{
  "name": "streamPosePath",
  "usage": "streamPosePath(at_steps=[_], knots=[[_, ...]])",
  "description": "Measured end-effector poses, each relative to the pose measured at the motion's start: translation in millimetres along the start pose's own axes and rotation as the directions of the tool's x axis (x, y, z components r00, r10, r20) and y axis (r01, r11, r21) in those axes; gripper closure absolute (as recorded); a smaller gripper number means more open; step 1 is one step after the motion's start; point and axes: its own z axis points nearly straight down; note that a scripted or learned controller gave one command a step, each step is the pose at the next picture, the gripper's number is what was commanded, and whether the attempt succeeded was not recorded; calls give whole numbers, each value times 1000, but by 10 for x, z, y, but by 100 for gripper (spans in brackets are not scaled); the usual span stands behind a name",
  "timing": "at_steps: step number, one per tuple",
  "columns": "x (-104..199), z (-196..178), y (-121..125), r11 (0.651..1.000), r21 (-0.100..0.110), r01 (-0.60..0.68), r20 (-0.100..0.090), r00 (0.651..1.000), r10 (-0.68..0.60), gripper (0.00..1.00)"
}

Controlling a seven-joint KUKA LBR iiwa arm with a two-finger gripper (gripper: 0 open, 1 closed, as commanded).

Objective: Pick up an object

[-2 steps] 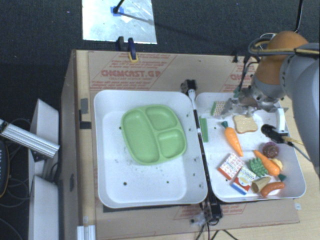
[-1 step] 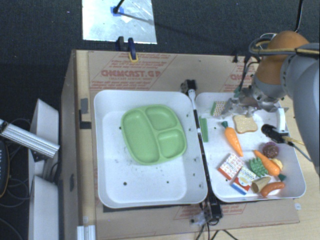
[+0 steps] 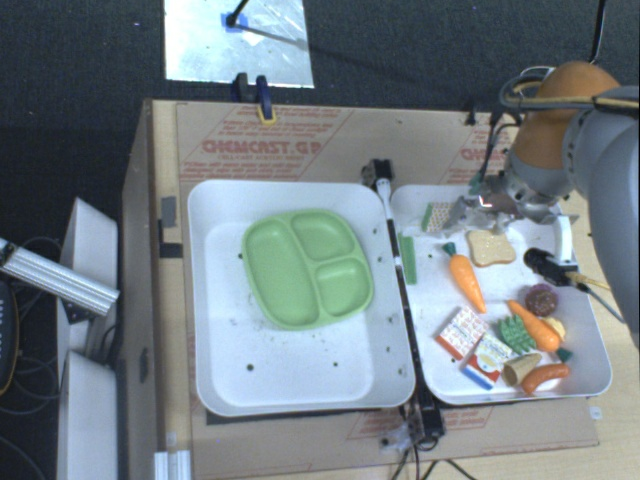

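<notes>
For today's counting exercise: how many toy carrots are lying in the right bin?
2. One carrot lies near the bin's middle, beside the bread slice. The second carrot lies toward the right edge, below a dark round item. The arm may hide others.

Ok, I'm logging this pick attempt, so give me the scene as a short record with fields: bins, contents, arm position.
left bin: holds a green divided plate
right bin: holds toy food
items in right bin: carrot, bread slice, green stick, small carton, sausage, second carrot
arm: reaches in from the right, over the far part of the right bin
end effector: low over the far end of the right bin, near the bread slice
grasp: no object seen between the fingers
</notes>
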Motion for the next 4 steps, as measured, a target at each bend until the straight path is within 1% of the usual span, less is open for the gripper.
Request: streamPosePath(at_steps=[1, 2, 3, 4], knots=[[116, 0, -5, 1000, -1, 0, 7, 1000, 0, 0], [99, 0, -2, 1000, 0, -1, 2, 1000, 1, 0], [-54, 0, 0, 1000, 0, 0, -1, 1000, 0, 0], [-16, 0, -5, 1000, -2, 0, 6, 1000, 0, 0]])
